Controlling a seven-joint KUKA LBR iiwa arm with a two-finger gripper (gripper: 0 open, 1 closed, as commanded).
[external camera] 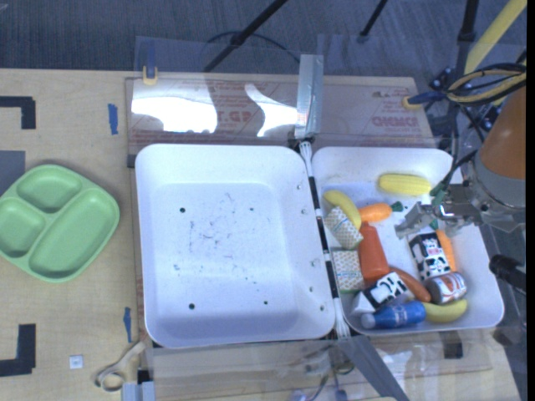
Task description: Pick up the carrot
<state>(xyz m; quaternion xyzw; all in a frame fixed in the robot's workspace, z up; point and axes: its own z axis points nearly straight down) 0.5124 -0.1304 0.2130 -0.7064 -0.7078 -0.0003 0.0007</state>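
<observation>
The carrot (pixel 375 212) is a short orange piece with a green end, lying in the right bin (pixel 489 303) near its upper middle, between a yellow banana (pixel 343 208) and a yellow corn cob (pixel 404 184). My gripper (pixel 423 210) hovers just right of the carrot's green end, over the bin. It is open, its fingers are spread apart and nothing sits between them. The grey arm with its orange band (pixel 508 144) comes in from the right edge.
The right bin is crowded: an orange bottle (pixel 373 259), two black-and-white cow-patterned items (pixel 430 257) (pixel 387 289), a blue bottle (pixel 394 316), a red-and-white can (pixel 450 286), another banana (pixel 448 311). The left bin (pixel 150 249) adjoins it. A green divided plate (pixel 55 221) lies far left.
</observation>
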